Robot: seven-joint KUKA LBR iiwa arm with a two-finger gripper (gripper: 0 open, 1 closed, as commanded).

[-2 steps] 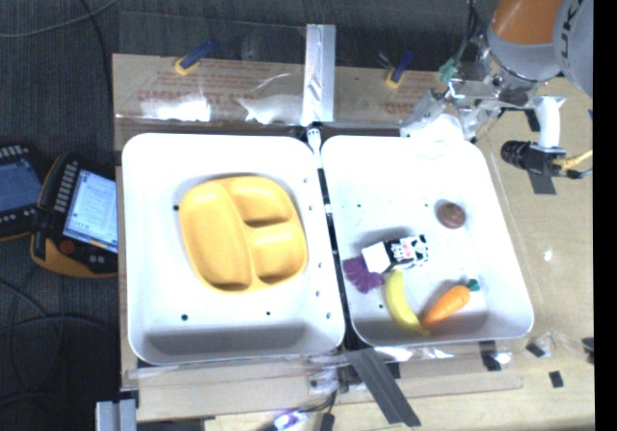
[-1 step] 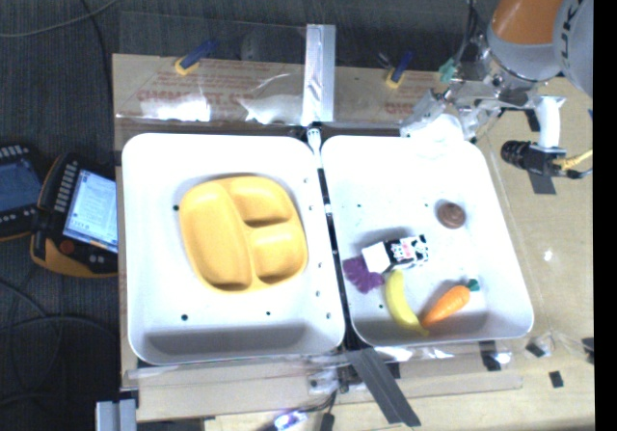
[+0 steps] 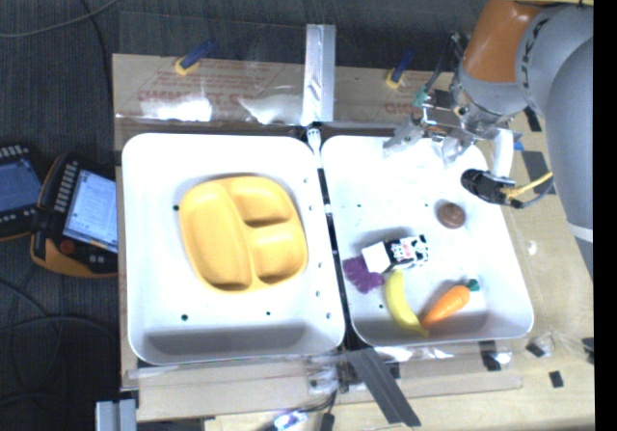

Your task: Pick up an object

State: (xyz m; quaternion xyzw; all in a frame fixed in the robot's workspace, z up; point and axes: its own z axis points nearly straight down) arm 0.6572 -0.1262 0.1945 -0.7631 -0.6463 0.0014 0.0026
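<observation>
The right bin (image 3: pixel 501 255) holds several small objects. A brown round piece (image 3: pixel 450 215) lies toward its right side. A white block with black cow spots (image 3: pixel 400 253) sits near the middle, with a purple piece (image 3: pixel 360 274) to its left. A yellow banana (image 3: pixel 400 300) and an orange carrot (image 3: pixel 446 303) lie near the front wall. My gripper (image 3: pixel 427 142) hangs over the back edge of this bin, well behind all the objects. Its fingers are spread open with nothing between them.
The left bin (image 3: pixel 154 323) holds a yellow divided plate (image 3: pixel 244 231). A metal divider (image 3: pixel 319 72) stands behind the seam between the bins. Clear plastic sheeting (image 3: pixel 222 96) and two clamps lie along the back board. A handheld pendant (image 3: pixel 72 217) rests at the far left.
</observation>
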